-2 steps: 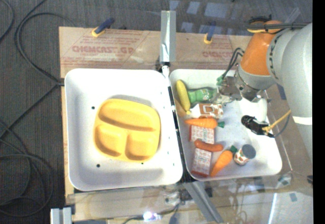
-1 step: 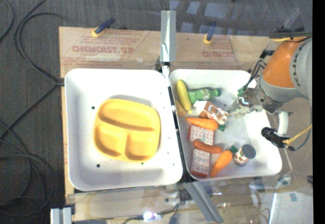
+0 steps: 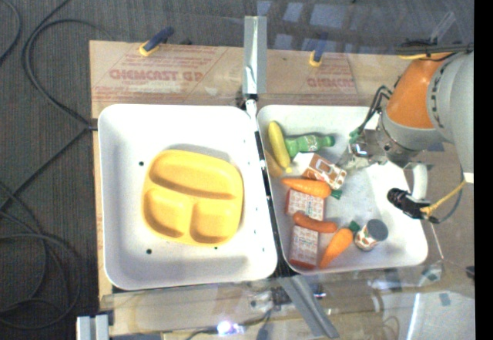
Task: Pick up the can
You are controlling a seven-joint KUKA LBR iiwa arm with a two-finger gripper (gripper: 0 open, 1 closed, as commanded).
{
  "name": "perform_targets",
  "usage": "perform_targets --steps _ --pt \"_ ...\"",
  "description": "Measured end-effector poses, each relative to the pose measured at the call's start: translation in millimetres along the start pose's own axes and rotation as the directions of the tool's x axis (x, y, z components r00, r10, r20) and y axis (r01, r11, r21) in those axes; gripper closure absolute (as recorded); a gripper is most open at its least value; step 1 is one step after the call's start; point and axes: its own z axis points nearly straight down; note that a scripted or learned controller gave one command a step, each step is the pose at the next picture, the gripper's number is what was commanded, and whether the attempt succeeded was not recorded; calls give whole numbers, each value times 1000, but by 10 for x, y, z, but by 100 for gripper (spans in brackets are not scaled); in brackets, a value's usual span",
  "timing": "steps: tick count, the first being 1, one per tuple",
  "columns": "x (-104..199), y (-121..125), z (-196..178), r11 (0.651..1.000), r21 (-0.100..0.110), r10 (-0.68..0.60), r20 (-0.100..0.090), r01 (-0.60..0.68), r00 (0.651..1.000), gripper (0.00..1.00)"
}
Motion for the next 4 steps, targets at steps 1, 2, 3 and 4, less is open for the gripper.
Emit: perform_targets --steps 1,2,3,4 --pt "25 -2 18 1000 2 -3 -2 3 1000 0" --pt "504 440 42 999 28 35 3 -35 999 0" --pt "516 465 -51 999 20 34 5 -34 999 100" --pt "513 461 -48 999 21 34 6 -34 999 0"
